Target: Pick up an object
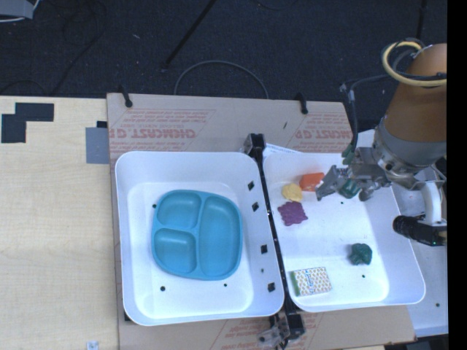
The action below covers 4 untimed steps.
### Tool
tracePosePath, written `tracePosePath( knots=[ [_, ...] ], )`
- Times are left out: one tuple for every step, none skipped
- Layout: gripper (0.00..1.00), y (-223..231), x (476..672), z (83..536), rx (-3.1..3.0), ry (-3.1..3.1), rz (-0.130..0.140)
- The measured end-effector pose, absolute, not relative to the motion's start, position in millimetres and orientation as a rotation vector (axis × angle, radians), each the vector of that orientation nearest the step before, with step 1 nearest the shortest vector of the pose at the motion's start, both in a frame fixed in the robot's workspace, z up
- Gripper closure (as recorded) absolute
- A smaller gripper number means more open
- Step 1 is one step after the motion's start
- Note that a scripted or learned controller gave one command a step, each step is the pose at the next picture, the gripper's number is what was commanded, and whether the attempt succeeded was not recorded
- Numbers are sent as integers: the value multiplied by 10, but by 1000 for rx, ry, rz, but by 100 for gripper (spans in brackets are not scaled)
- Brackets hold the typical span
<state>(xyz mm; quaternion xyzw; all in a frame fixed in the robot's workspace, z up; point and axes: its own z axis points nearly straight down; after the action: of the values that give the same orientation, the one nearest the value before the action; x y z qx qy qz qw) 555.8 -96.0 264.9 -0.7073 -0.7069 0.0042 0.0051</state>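
Probably light and stiff, the orange block (312, 181) lay in the right bin (398, 283) beside a yellow piece (292, 192), best pinched across its short sides. Just beside it, the gripper (337, 184) hovered, fingers apart and empty.

Before me: two bins (139, 195) of smooth white plastic, faintly glossy; a sectioned plate (197, 233) in smooth blue plastic with a soft sheen; bench top (51, 217) of pale matt wood; printed brown cardboard (219, 126) under the bins, matt; my wrist band (419, 97), glossy orange.
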Motion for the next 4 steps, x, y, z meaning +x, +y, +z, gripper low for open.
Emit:
tracePosePath(
  knots=[
    [0, -961, 5577, 2709, -2220, -2222, 2],
    [0, -909, 5594, 2073, -2215, -2217, 9],
    [0, -969, 5571, 1454, -2216, -2215, 10],
    [0, -956, 5553, 913, -2217, -2215, 8]
  ],
)
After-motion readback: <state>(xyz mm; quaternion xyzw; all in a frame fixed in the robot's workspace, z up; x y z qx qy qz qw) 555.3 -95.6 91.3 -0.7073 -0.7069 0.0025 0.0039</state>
